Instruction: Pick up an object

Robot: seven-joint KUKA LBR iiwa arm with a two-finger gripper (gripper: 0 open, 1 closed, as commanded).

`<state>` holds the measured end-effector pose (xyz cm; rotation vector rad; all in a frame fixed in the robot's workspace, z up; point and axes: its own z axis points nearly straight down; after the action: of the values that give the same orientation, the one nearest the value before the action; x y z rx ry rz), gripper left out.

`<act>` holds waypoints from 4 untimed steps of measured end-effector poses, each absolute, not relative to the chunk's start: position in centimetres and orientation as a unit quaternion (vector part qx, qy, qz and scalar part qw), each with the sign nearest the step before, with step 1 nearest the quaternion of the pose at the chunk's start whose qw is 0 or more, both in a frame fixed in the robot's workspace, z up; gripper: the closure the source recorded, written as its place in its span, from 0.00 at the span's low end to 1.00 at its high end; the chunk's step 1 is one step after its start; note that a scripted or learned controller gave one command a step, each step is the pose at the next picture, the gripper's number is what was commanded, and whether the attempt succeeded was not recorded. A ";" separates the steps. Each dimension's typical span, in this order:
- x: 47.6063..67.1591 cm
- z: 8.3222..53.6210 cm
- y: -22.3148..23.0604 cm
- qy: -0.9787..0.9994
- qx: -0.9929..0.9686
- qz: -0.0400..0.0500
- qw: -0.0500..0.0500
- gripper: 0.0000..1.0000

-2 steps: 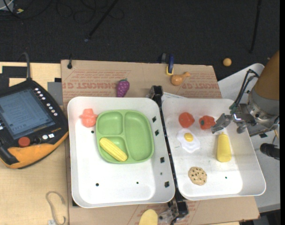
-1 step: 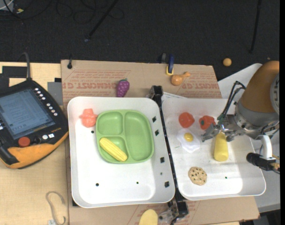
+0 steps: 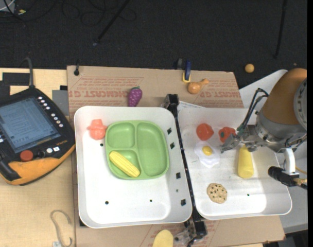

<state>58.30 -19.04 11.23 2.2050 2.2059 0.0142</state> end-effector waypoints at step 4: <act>57.4 21.7 -13.6 0.708 0.706 0.000 -0.002 1.00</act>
<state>57.38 -13.64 21.74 2.2213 2.2276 -0.0009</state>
